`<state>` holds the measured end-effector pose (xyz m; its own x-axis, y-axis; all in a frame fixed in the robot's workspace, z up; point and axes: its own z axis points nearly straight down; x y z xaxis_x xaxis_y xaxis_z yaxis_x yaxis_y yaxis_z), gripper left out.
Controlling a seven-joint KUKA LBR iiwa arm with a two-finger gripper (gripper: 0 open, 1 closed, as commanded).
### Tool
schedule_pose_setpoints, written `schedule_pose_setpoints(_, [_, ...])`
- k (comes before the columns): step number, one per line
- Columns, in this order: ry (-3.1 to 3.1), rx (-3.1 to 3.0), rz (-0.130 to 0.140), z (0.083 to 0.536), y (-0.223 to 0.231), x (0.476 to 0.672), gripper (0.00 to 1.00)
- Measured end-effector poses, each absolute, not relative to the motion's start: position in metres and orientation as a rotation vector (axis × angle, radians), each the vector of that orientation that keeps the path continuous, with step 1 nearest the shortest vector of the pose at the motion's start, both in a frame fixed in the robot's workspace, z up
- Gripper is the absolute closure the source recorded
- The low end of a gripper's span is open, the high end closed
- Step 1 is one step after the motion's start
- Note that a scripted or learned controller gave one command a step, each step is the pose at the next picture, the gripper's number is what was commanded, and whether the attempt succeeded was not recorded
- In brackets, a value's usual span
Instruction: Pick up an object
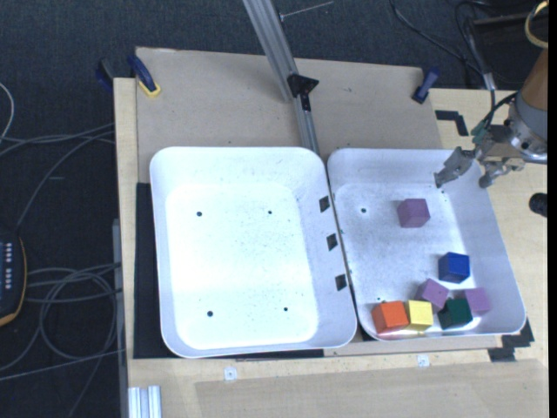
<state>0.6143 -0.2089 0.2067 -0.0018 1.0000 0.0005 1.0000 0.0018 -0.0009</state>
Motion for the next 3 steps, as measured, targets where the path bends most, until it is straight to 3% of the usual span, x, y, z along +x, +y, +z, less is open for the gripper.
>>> schedule_pose_setpoints(1, [-2.223, -2.219, 0.002, 0.207, -0.209, 0.614, 0.0])
schedule_pose_setpoints(2, [-2.22, -2.218, 0.004, 0.165, -0.21, 0.616, 0.0])
schedule_pose_setpoints(3, [-2.223, -2.221, -0.011, 0.109, -0.21, 0.615, 0.0])
